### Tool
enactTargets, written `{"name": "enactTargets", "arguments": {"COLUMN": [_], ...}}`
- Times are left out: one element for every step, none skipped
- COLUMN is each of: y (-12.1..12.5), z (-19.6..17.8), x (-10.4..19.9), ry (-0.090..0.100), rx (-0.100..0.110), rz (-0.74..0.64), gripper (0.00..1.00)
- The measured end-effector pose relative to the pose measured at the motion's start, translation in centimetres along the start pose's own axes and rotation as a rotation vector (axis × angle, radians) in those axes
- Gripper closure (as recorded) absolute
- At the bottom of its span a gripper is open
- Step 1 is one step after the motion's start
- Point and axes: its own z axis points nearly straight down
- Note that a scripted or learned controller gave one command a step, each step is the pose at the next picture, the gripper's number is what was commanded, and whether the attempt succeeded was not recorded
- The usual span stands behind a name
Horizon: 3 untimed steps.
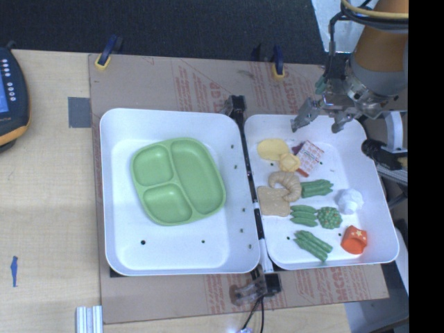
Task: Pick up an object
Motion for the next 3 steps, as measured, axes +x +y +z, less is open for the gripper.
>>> {"name": "enactTargets", "arguments": {"y": [1.1,-6.8,-6.0], "z": [8.7,15.0,15.1], "x": [-2.2,0.5,0.7], "ry": [-0.001,-0.001,-0.002], "rx": [0.005,-0.004,-0.006], "rz": [0.002,0.002,0.0], "gripper": [0.0,0.0,0.0]}}
